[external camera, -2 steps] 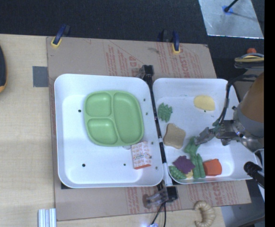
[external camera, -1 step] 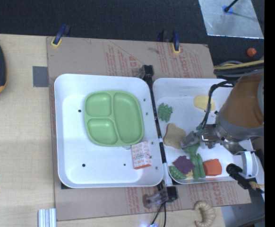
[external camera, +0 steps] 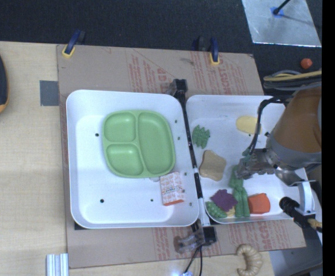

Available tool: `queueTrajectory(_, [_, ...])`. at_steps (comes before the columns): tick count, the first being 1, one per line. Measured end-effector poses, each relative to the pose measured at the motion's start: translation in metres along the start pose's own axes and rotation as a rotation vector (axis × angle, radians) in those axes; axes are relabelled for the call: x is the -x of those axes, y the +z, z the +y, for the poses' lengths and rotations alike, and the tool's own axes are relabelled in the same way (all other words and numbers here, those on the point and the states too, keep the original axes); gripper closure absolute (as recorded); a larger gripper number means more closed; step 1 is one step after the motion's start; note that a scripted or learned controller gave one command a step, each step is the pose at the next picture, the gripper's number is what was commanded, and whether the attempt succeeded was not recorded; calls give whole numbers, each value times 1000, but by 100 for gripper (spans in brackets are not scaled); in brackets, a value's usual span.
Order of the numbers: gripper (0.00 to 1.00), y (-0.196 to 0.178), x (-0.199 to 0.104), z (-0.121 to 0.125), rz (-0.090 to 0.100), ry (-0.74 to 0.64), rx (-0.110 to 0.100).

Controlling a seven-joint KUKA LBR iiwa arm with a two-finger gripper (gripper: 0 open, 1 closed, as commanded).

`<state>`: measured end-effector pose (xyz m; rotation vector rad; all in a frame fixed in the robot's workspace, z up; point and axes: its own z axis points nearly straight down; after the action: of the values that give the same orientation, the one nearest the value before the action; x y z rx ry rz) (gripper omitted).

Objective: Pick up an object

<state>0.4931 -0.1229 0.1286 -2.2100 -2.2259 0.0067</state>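
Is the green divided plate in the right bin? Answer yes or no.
No, the green divided plate lies in the left bin.

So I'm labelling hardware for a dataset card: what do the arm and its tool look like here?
The arm is a rounded grey body with a broad orange band above the wrist. A thin black cable loops along its left side. The tool is a small dark grey metal assembly; its details are too blurred to make out.

Left bin [external camera: 81, 154] roomy, plate [external camera: 139, 144] mid
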Motion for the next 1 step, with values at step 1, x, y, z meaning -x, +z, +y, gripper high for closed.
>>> queueTrajectory(1, [100, -31, 15, -17, -2, 7, 6])
